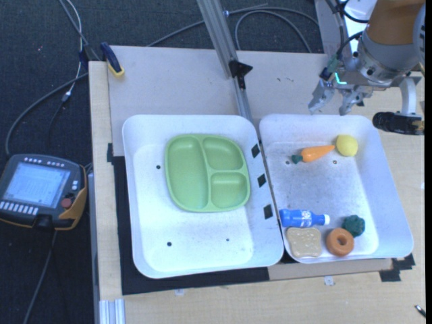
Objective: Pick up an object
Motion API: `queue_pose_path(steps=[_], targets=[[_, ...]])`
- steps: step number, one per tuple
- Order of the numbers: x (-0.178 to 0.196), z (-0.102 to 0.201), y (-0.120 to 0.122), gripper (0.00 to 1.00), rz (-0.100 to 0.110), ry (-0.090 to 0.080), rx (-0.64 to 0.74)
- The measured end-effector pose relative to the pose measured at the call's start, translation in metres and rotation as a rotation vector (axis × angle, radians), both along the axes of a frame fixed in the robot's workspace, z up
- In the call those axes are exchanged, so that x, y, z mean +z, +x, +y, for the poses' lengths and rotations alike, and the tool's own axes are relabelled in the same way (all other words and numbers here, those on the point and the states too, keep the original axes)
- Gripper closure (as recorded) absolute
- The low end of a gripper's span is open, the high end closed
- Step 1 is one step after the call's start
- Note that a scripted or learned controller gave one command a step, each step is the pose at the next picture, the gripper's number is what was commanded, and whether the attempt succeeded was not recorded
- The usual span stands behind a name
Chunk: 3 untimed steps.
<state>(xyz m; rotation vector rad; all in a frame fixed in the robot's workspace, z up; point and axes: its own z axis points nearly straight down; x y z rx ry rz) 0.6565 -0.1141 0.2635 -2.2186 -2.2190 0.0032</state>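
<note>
My gripper (335, 102) hangs above the far edge of the right bin (337, 187), open, with nothing between its fingers. Below it in that bin lie an orange carrot (316, 153) and a yellow lemon (346, 145), side by side near the back. At the bin's front sit a blue bottle (303, 217), a slice of toast (304, 242), a brown doughnut (339, 241) and a dark green broccoli piece (353, 225).
The left bin (148, 201) holds a green divided plate (206, 172). A grey metal pole (219, 25) slants down to the gap between the bins. A teach pendant (40, 191) lies on the floor at left.
</note>
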Motion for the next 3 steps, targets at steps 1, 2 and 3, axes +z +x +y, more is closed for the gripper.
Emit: queue_pose_path(steps=[1,2,3], targets=[[0.002,0.0,0.001,0.0,-0.004,-0.001,0.001],[-0.06,0.005,-0.002,0.0,0.003,0.0,0.0],[-0.117,0.005,-0.013,0.0,0.003,0.0,-0.001]])
